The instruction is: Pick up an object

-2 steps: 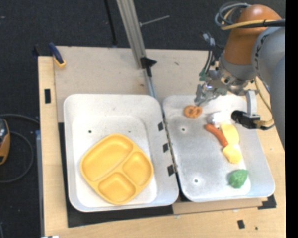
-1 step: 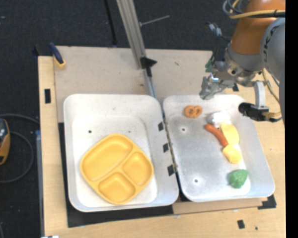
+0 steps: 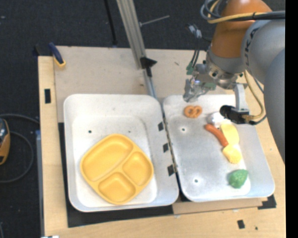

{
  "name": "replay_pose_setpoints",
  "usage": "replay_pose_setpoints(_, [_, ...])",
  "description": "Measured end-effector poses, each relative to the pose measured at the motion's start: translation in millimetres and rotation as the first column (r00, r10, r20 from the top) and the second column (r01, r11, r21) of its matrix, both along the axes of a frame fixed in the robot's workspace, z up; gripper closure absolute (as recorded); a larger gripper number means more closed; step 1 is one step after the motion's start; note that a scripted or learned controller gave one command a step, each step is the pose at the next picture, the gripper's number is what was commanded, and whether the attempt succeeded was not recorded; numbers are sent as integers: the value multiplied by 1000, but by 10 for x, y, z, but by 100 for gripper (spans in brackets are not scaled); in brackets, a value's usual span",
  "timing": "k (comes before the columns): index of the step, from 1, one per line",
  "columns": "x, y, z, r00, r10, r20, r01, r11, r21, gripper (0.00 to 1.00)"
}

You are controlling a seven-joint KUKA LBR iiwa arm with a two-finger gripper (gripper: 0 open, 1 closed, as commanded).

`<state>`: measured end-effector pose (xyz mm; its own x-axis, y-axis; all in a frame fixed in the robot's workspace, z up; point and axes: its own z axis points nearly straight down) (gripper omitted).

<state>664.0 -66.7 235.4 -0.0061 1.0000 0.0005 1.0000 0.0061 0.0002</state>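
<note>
In the right bin (image 3: 208, 182), the small orange pretzel-shaped piece (image 3: 192, 112) lay flat near the far rim, at about 11 o'clock from the bin's middle. The gripper (image 3: 192, 94) hung just above it, toward 12 o'clock, with nothing seen between its fingers; how wide they stood, I could not tell. At 4 o'clock from the pretzel piece sat the orange carrot (image 3: 216, 133), slanted, and touching its right side were two yellow pieces (image 3: 231, 144), one behind the other. Further toward 5 o'clock, near the bin's front corner, rested a green lump (image 3: 238, 178). A small white thing (image 3: 216, 118) showed just at 12 o'clock of the carrot. Over at 9 o'clock, the left bin (image 3: 84, 113) carried a yellow divided plate (image 3: 116, 168) with three compartments.
</note>
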Motion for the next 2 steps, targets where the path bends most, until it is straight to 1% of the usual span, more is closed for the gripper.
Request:
replay_pose_setpoints(1, [-102, 491, -84, 1000, 0, -1, 0, 1000, 0, 100])
replay_pose_setpoints(2, [-259, 1041, 53, 1000, 2, 1, -2, 1000, 2, 100])
